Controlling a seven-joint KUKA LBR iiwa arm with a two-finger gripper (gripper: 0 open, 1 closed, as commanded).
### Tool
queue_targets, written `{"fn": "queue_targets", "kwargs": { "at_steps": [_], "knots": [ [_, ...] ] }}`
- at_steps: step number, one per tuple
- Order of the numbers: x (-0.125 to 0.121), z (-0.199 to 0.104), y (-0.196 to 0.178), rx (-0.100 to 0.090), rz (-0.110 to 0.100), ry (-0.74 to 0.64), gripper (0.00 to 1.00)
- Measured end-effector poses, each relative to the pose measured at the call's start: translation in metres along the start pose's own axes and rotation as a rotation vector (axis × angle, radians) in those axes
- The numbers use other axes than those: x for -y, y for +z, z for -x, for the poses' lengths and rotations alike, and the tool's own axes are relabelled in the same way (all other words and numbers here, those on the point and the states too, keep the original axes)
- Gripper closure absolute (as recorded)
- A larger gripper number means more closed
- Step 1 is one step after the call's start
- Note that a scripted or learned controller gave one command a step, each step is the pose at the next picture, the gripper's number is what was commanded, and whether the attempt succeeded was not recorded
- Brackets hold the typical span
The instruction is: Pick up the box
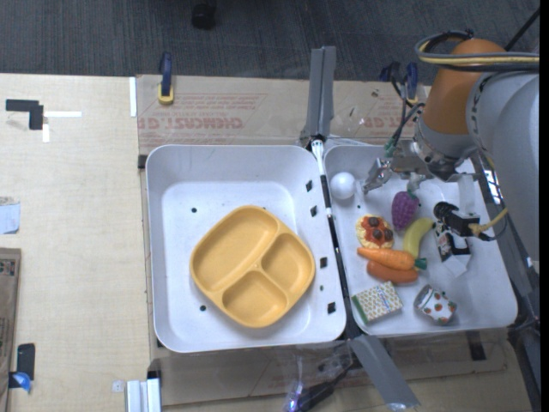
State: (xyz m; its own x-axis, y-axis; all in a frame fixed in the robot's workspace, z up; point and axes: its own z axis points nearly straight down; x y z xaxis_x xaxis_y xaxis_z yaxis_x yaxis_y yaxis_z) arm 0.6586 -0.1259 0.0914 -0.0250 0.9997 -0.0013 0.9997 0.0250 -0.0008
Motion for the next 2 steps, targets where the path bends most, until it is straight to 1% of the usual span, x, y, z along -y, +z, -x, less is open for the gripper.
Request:
{"fn": "queue_targets", "kwargs": {
  "at_steps": [1,2],
  "knots": [
    [0.061,-0.013,-0.023,-0.001,0.001,0.011,0.00],
    [0.054,0.025,0.000,0.000,0.000,0.058,0.00]
  ]
}}
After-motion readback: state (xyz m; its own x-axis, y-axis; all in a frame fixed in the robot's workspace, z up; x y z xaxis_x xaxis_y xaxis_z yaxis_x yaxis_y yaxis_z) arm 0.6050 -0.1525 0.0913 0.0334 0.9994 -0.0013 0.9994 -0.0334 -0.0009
